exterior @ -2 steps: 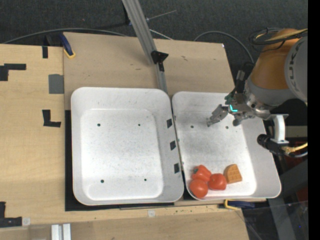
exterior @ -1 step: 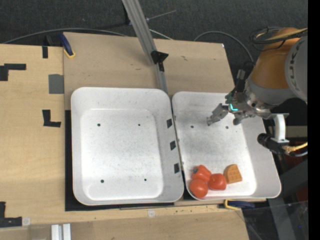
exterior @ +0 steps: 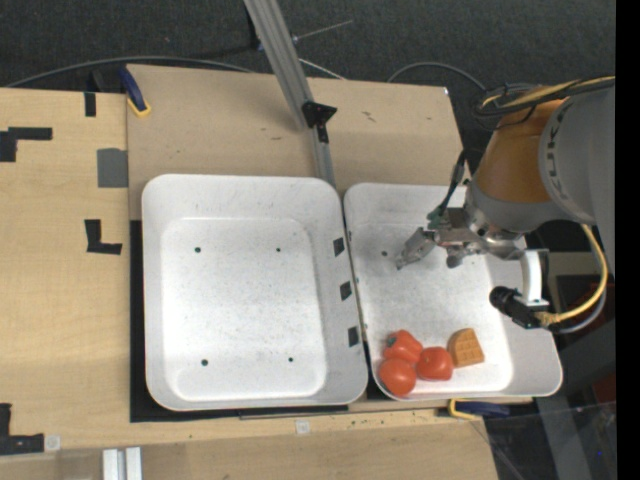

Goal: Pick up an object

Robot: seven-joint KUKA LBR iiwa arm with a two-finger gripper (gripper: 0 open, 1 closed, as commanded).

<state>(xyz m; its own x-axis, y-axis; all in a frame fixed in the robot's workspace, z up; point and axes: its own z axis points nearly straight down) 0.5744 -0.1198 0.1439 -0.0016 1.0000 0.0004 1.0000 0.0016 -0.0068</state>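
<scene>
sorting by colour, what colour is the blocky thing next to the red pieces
Orange-tan; the block shows best in the camera view, right bin.

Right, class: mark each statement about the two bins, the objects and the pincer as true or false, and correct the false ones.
1. The red objects lie in the right bin. True.
2. The orange block sits in the left bin. False: it sits in the right bin, beside the red objects.
3. The pincer is over the right bin. True.
4. The pincer holds the orange block. False: the block lies in the bin, apart from it.
</scene>
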